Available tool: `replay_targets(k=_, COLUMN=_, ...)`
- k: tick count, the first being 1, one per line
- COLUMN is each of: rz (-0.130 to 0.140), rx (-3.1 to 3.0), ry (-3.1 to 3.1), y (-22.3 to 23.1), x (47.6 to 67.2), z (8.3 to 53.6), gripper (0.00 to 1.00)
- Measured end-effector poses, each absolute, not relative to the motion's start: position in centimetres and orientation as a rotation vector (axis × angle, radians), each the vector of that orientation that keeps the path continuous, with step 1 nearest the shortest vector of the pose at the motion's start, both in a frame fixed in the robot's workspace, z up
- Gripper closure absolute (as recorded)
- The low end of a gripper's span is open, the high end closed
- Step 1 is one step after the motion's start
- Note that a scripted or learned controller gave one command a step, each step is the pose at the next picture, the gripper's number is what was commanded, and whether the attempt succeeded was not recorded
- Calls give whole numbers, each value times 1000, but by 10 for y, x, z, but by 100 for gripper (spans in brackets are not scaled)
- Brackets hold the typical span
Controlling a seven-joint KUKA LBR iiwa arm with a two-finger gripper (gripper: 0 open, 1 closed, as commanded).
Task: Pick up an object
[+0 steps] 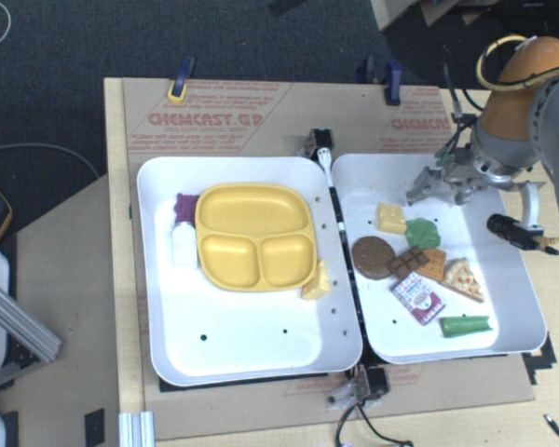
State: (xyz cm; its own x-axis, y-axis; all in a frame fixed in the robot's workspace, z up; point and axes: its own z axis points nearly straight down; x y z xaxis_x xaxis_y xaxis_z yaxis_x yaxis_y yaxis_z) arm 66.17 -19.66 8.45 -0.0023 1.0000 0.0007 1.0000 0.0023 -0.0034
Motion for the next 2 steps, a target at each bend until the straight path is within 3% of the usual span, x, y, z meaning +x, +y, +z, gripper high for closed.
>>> replay_targets(k=1, rz=0, rx=-2219, ry=-2226, y=-197, x=663, z=97, gripper=100)
replay_targets(k=2, rz=-5, rx=-2228, ry=-2226, y=-199, x=658, z=159, gripper=100)
